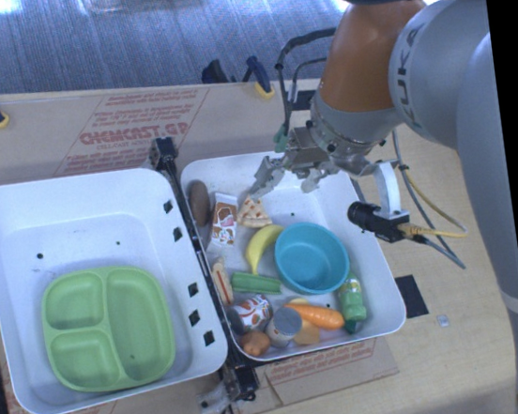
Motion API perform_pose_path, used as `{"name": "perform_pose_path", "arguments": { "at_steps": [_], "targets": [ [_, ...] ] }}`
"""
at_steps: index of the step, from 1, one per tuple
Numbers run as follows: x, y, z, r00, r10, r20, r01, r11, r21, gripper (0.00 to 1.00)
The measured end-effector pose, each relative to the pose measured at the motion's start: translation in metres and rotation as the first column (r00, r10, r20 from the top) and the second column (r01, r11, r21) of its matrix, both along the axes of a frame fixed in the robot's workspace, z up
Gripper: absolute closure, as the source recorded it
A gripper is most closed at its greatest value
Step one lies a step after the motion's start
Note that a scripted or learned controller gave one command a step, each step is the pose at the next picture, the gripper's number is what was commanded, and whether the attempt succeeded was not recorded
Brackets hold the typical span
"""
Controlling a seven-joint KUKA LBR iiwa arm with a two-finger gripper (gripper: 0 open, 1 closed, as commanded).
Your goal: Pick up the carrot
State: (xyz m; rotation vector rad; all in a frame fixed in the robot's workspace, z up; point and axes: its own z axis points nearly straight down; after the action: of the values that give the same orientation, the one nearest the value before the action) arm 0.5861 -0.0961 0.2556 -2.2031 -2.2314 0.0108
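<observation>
Jaws are standing apart, two pale fingers splayed with nothing showing between them, and the gripper [285, 175] is hovering over the upper part of the right bin [378, 271], just right of centre frame. Behind it the grey arm [430, 65] with its orange band is filling the upper right of the frame, and it is running off the top and right edges, so most of its length is cut off.

Down in the lower middle of the frame, the carrot [317, 316] is lying on its side near the front wall of that right bin, its narrow end pointing right toward a green bottle-like toy [352, 301]. It is sitting well apart from the gripper. The blue bowl [311, 257] is sitting just above the carrot, close enough that I cannot say whether they are touching. A yellow banana [262, 245] is curving along the bowl's left side, and a green stick [255, 282] is lying below it.

The bin's lower left corner is getting crowded (small toys piled together, too jumbled to name). A small can [283, 328] is sitting just left of the carrot.

Over in the left of the frame, the left bin [14, 215] is carrying a green divided plate [109, 329].
</observation>
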Motion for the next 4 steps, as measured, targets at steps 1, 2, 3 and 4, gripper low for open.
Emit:
{"name": "perform_pose_path", "arguments": {
  "at_steps": [1,2,3,4],
  "targets": [
    [-0.106,-0.066,0.026,0.989,0.151,0.002,-0.151,0.989,-0.002,0.0],
    [-0.106,-0.054,-0.139,0.893,0.451,0.012,-0.451,0.893,-0.006,0.0],
    [-0.106,-0.053,-0.131,0.886,0.463,0.007,-0.463,0.886,-0.003,1.0],
    [-0.106,-0.053,-0.131,0.886,0.463,0.006,-0.463,0.886,-0.003,0.0]
  ]
}}
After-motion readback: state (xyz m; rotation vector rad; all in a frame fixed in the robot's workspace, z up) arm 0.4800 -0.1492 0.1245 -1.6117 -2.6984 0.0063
